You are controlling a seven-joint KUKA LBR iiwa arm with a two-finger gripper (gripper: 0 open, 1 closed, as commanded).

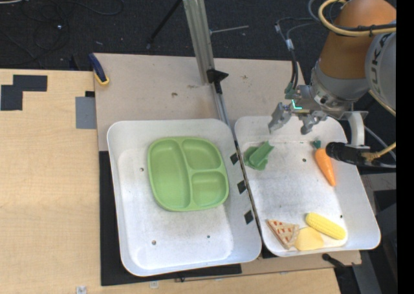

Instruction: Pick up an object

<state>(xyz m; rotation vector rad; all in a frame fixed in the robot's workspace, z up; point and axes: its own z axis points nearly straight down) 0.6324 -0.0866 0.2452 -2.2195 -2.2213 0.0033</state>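
My gripper (292,122) hangs over the far edge of the right bin (291,183), its two fingers spread apart with nothing between them. A green toy piece (259,155) lies in the right bin's far left corner, below and left of the gripper. An orange carrot (325,165) rests near the bin's right side. At the bin's near edge sit a yellow corn cob (325,225), a pizza slice (283,231) and a pale yellow piece (308,241).
The left bin (136,221) holds a green divided plate (188,174). A metal post (200,37) rises behind the bins. A black connector and cable (352,153) hang at the right beside the carrot.
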